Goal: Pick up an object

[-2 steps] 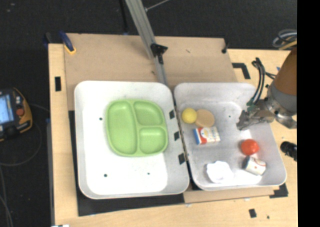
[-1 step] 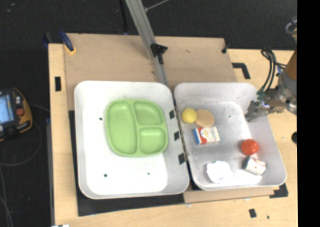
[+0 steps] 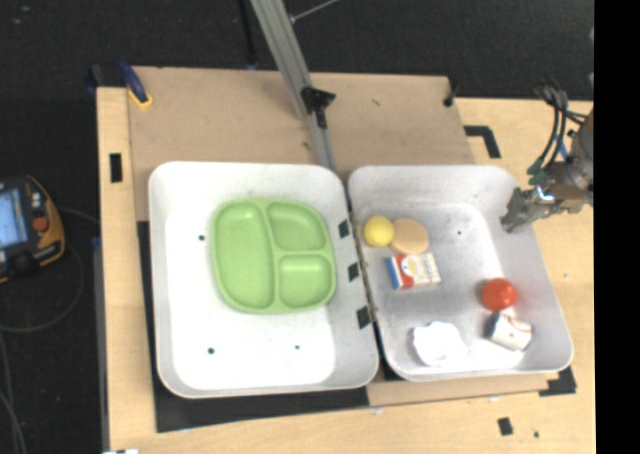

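Observation:
The right bin (image 3: 470, 182) holds a yellow ball (image 3: 378, 232), a tan round piece (image 3: 410, 236), a small red and white carton (image 3: 415, 270), a red ball (image 3: 499, 293), a white and red piece (image 3: 509, 332) and a white cup-like object (image 3: 438, 344). My gripper (image 3: 522, 210) hangs at the bin's upper right rim, above and to the right of all of them, with nothing seen held. A green divided plate (image 3: 272, 254) lies in the left bin (image 3: 180, 342).
A grey metal rail (image 3: 282, 37) slants from the top down to the gap between the bins. A handheld device (image 3: 25, 222) lies at the far left, off the bench. Cables (image 3: 555, 142) trail near the wrist at the right.

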Available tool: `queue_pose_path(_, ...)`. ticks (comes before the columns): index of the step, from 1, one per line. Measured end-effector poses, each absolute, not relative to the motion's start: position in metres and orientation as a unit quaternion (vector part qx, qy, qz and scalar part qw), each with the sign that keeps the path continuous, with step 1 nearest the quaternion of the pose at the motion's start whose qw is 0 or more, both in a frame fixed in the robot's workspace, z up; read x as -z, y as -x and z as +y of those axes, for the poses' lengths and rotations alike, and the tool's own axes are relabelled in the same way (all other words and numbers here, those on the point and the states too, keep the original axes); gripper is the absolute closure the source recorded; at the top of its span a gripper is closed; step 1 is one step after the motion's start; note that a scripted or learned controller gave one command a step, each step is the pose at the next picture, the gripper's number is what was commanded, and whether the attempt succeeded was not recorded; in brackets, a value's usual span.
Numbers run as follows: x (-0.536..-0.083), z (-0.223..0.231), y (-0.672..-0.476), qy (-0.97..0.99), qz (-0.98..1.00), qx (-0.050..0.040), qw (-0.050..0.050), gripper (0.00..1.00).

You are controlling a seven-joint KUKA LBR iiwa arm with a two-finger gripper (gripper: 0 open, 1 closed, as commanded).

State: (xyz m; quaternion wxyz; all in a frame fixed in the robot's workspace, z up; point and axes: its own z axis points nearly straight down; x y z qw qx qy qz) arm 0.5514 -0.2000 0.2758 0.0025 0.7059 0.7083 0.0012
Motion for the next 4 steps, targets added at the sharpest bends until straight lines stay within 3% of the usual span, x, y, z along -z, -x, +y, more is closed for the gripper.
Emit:
queue_pose_path(1,-0.268,-0.157,-0.561,-0.705,0.709,-0.0004,0.001,1.00)
queue_pose_path(4,-0.281,-0.009,-0.616,-0.705,0.710,-0.0011,0.001,1.00)
